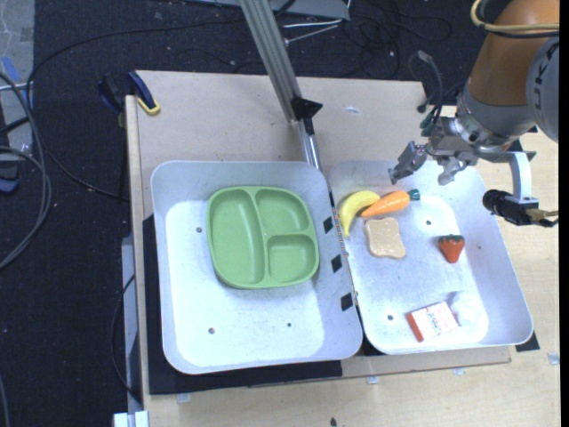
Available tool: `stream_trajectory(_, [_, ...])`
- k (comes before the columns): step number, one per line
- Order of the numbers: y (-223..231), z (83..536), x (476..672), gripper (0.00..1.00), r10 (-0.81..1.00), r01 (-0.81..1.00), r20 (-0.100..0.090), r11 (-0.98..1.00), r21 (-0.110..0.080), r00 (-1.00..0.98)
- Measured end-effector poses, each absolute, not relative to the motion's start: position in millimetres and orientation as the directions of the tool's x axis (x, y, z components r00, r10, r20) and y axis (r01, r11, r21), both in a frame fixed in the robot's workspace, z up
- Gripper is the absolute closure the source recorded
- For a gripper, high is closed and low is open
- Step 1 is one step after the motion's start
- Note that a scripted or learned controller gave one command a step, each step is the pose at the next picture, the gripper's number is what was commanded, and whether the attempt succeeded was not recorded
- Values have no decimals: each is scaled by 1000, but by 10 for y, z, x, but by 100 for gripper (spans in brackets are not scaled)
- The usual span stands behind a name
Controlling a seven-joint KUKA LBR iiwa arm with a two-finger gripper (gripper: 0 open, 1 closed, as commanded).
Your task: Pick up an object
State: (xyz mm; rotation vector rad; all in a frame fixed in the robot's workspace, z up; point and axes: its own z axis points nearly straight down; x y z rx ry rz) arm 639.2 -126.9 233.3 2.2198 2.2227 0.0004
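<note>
No lettering is reading clearly anywhere; the small red and white box (433,320) is lying nearest the camera in the right bin (498,274), well below the jaws, and its print is too small to make out.

Further in, a red strawberry toy (452,248) is sitting below and slightly right of the jaws, apart from them. A slice of toast (386,237) is resting below and a little left of them, with a yellow banana (354,208) lying further left beside the bin's wall. The orange carrot (388,205) is lying closest, just below and left of the jaws, its tip touching the banana.

The gripper (427,160) is hanging over the far part of the right bin with its fingers spread apart, pinching nothing and touching none of the toys as far as can be seen.

Well to the left of the jaws, a green divided plate (263,237) is sitting in the left bin (178,327).
</note>
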Motion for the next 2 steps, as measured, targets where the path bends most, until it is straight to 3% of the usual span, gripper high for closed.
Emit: stream_trajectory(2, [-1187,1233,6422,0,1000,1000,0,0,-4,0])
